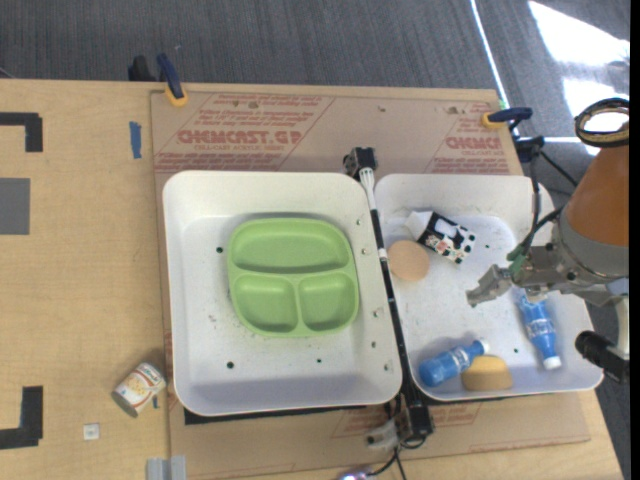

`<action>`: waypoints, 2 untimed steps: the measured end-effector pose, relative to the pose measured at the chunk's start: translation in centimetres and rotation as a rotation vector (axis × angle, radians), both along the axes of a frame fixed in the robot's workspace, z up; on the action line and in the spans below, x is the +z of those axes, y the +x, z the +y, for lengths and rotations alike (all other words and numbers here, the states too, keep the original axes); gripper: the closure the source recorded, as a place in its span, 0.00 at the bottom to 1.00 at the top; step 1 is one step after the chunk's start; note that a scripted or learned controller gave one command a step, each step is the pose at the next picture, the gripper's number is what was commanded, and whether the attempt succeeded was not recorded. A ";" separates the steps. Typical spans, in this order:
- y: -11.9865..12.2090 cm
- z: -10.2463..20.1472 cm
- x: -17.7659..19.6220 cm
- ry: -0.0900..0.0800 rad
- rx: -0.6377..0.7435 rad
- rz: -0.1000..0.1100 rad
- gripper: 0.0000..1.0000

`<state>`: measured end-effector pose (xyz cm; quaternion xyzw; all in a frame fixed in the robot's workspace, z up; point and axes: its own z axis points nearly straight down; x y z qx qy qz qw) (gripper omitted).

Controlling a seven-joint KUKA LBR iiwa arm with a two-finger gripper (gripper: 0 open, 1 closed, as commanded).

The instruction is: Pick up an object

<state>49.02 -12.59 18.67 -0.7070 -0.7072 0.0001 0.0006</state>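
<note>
Gripper (487, 288): hanging over the middle of the right bin, fingers reaching toward the frame's left; whether they are spread or pressed together cannot be told, and nothing is showing between them.
Blue tube (538, 330): lying just right of the gripper, long axis running upper left to lower right, white cap pointing lower right.
Blue bottle (450, 362): lying near the bin's lower edge, white cap pointing upper right.
Hard to make out: black-and-white item (446, 237), its shape unclear; arm (602, 208) being cut off at the frame's right.
Right bin (500, 193): also holding a tan ball (407, 262) and yellow lump (487, 373).
Left bin (190, 268): holding a green divided tray (293, 274).
</note>
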 end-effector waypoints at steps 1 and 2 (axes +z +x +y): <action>1.9 -7.6 -6.9 0.000 0.000 0.001 0.00; 3.2 -6.7 -10.1 0.001 0.376 -0.001 0.00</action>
